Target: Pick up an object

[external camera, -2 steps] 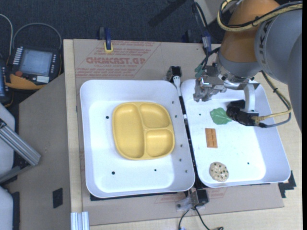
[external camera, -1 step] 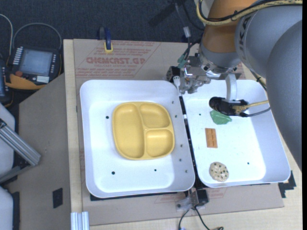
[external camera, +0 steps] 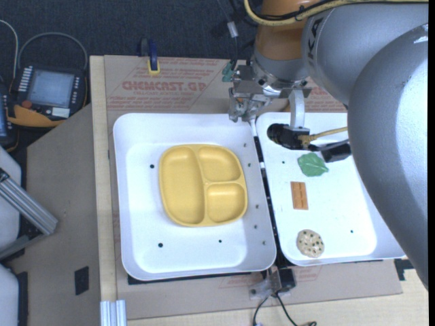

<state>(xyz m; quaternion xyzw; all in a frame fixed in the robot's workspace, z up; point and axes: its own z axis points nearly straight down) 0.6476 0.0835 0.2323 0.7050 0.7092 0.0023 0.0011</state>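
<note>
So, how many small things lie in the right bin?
3: green piece at the back, brown bar in the middle, speckled disc at the front. The arm may hide others.

We look down on a dark blue-grey carpeted floor [external camera: 136, 12] that runs along the top edge and down the left side. On it, at the left, lies a control pendant [external camera: 49, 90] with a small grey screen. A brown cardboard sheet [external camera: 183, 83] printed in red covers the bench [external camera: 204, 314], and 1 blue clamp [external camera: 153, 54] sits at the sheet's top edge. An aluminium rail [external camera: 27, 206] slants across the lower left corner.
</note>
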